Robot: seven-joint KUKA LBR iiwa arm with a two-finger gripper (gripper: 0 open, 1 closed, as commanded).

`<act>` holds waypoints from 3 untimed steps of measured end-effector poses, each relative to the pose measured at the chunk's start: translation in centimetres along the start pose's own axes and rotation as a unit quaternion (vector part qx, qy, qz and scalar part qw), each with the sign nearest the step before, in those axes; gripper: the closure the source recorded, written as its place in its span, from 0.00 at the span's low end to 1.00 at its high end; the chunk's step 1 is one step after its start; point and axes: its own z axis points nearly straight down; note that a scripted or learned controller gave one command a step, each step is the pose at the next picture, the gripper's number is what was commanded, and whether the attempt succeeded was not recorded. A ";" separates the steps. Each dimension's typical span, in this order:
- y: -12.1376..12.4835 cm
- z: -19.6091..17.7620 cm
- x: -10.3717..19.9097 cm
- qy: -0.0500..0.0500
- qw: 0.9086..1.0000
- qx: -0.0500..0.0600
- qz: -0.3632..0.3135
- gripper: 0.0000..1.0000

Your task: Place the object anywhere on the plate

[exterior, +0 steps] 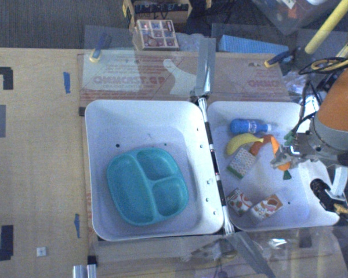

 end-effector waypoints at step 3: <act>-0.4 -6.4 21.7 0.000 0.981 -0.001 -0.193 1.00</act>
